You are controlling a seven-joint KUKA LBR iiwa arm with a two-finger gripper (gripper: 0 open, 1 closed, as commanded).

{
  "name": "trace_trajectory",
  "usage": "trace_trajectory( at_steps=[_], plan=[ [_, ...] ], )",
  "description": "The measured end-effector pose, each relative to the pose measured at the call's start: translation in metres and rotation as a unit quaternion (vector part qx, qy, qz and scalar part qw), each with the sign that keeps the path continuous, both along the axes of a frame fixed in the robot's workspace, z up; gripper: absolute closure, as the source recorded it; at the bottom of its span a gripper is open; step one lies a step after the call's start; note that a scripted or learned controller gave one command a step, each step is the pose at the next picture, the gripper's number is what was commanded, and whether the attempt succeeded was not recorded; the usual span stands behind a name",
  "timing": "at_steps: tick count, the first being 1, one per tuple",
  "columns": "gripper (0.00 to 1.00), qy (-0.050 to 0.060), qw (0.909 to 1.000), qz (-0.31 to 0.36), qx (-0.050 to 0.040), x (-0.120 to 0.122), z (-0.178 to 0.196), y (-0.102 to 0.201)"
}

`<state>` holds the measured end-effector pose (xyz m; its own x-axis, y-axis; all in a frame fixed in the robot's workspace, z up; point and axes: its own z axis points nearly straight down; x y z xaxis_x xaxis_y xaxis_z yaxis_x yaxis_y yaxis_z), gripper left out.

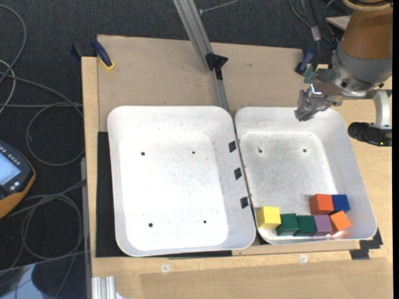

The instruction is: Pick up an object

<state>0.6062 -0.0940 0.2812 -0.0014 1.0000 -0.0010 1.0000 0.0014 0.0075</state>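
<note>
Several small coloured blocks lie huddled along the near edge of the right bin (pixel 283 161): a yellow block (pixel 269 216), two green blocks (pixel 288 223) (pixel 306 225), a purple block (pixel 323 223), an orange block (pixel 340 220), a red-orange block (pixel 322 203) and a blue block (pixel 340 202). My gripper (pixel 306 109) hangs over the far right corner of that bin, well away from the blocks, with its fingers drawn together and nothing between them.
The left bin (pixel 168 179) sits beside the right one, with black clips along the shared edge. A slanted metal bar (pixel 198 33) crosses the board behind the bins. Cables lie on the floor at left and behind.
</note>
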Motion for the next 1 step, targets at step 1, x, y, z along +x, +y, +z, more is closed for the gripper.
trace_trajectory(
  at_steps=[1],
  plan=[
    [1.00, 0.005, 1.0000, 0.002, 0.0018, -0.0199, -0.0137, 0.0424]
  ],
)
